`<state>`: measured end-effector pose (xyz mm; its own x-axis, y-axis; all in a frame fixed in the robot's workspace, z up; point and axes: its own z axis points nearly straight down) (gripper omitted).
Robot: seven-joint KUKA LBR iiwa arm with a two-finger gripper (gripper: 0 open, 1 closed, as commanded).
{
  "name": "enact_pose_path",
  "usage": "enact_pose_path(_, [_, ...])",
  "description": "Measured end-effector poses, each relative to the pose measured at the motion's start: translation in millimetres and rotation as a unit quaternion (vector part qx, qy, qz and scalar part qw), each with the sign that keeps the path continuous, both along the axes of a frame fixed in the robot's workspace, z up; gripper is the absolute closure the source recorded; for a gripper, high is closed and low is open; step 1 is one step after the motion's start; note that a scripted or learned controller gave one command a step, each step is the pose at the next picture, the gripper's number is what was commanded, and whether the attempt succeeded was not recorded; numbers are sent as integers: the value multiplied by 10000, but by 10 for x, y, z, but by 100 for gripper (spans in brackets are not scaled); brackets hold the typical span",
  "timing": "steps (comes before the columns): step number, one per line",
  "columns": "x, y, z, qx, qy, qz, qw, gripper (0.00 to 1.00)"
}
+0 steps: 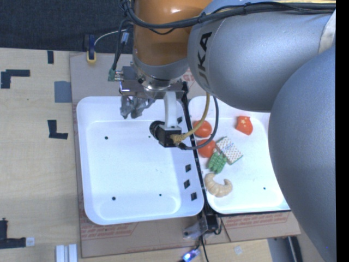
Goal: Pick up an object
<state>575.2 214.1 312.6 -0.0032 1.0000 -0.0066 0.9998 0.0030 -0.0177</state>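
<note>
over the left bin's [92,162] far edge hangs the gripper [131,112], finger state indiscernible; croissant [219,187] and tomatoes [203,129] lie in right bin [262,198]

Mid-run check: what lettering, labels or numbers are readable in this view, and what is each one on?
"KA": black letters on the grey arm housing, the rest of the word cut off by the curve of the casing.
Cardboard under the bins: faint reddish printing along its front edge, too blurred to read.
Patterned packet in the right bin: any printing too small to read.
</note>
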Motion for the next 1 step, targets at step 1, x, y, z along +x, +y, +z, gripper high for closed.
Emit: enact_pose_path(1, [-1, 127, 1621, 68, -165, 9, 9998, 100])
